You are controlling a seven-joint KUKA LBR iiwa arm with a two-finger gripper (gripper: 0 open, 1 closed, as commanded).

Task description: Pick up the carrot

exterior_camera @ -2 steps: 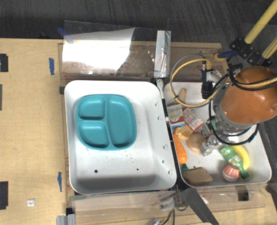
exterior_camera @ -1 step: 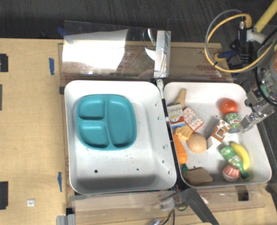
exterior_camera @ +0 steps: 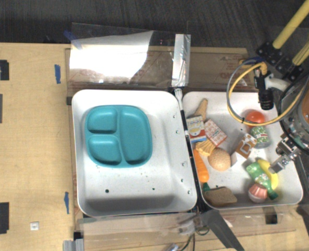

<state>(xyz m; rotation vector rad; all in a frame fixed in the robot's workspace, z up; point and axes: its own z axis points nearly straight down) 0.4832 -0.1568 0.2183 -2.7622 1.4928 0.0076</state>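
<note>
Camera view: carrot (exterior_camera: pixel 201 166) hugs the right bin's (exterior_camera: pixel 296 195) left wall; gripper (exterior_camera: pixel 281 161) state, can't tell. I'd approach straight down.

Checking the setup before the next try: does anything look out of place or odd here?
Nothing looks spilled or damaged. The carrot lies jammed along the right bin's left wall, hemmed in by the egg-like ball and brown slab. The teal divided plate sits squarely in the left bin.
</note>
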